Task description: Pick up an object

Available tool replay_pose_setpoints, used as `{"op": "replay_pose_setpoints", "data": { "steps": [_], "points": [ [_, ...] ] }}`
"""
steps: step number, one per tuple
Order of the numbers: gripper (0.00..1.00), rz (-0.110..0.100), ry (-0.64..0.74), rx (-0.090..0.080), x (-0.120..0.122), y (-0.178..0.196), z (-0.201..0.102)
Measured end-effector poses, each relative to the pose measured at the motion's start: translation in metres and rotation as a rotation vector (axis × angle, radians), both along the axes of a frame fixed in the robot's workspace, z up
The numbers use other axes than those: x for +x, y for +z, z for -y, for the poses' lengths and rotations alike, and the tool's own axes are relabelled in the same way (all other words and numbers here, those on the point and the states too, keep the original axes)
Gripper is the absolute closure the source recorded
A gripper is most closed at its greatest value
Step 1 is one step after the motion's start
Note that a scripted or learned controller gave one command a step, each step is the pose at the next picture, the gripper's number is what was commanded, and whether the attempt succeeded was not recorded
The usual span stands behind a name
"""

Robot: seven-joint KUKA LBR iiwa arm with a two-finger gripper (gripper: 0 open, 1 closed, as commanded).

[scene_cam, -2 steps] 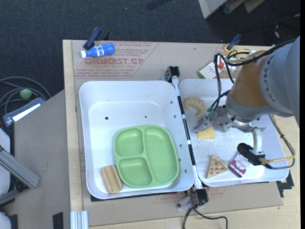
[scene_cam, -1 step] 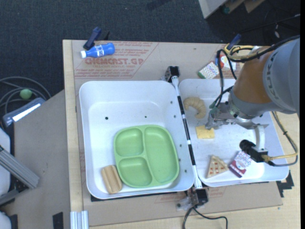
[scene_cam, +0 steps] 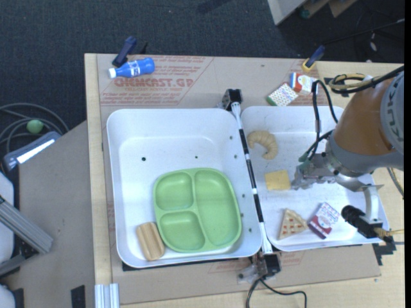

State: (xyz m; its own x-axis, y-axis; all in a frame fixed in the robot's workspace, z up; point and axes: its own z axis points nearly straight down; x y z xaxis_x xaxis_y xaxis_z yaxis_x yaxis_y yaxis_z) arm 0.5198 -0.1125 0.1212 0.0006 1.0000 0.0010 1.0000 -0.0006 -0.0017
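Observation:
In the right bin [scene_cam: 289,117] lie a tan croissant [scene_cam: 264,142], a yellow cheese block [scene_cam: 278,180], a triangular pizza slice [scene_cam: 292,224] and a red and white packet [scene_cam: 323,219]. My gripper [scene_cam: 306,175] is low over the middle of that bin, just right of the cheese block, and it looks close to or touching the block's right edge. The arm's orange band and grey wrist cover the bin's right side. The left bin [scene_cam: 128,127] holds a green divided plate [scene_cam: 195,208] and a tan piece of bread [scene_cam: 149,240] at its front left.
On the bench behind the bins lie a blue and white bottle [scene_cam: 131,68], a small printed box [scene_cam: 282,95] and a blue clip [scene_cam: 313,56]. A black divider rail [scene_cam: 247,165] runs between the bins. Cables hang near the arm at the right.

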Motion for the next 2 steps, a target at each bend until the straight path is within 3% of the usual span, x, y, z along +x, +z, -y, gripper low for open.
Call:
{"op": "replay_pose_setpoints", "data": {
  "steps": [1,2],
  "points": [
    [1.00,0.003,0.002,0.000,0.0118,0.0637,-0.0693],
    [0.00,0.001,0.001,-0.001,0.0113,0.0633,-0.0685]
  ]
}}
